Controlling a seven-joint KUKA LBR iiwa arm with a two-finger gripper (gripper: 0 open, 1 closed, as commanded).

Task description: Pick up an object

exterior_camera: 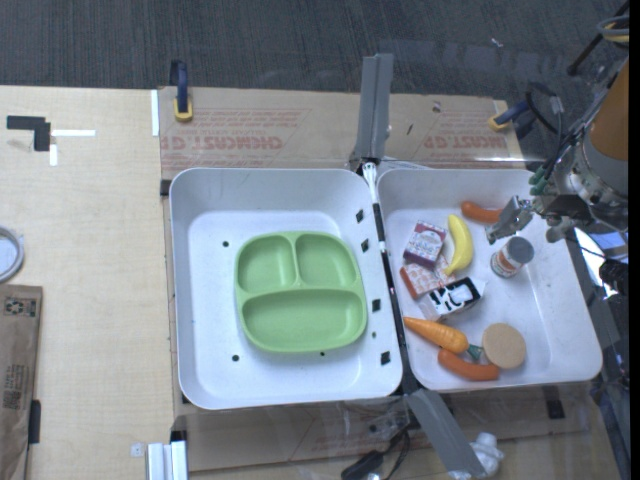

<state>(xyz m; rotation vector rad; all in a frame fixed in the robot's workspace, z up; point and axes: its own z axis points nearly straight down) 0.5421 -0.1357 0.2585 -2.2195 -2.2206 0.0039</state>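
Note:
My gripper (527,230) hangs over the right bin's (560,368) far right part, its two fingers spread apart with nothing between them. Just below and in front of it stands a small white can with a red top (512,259). An orange sausage-like piece (479,211) lies to the left of the fingers. Further left lie a banana (458,244), a small maroon and white box (425,243), a red and white pack (418,279) and a black and white item (455,295). At the bin's front lie a carrot (437,333), a red-orange sausage (467,367) and a round tan disc (504,346).
The left bin (200,348) holds a green divided plate (299,291). A grey upright post (375,108) stands behind the wall between the bins. Clamps (181,103) sit at the bench's back edge, and cables and the arm's body (605,158) crowd the right side.

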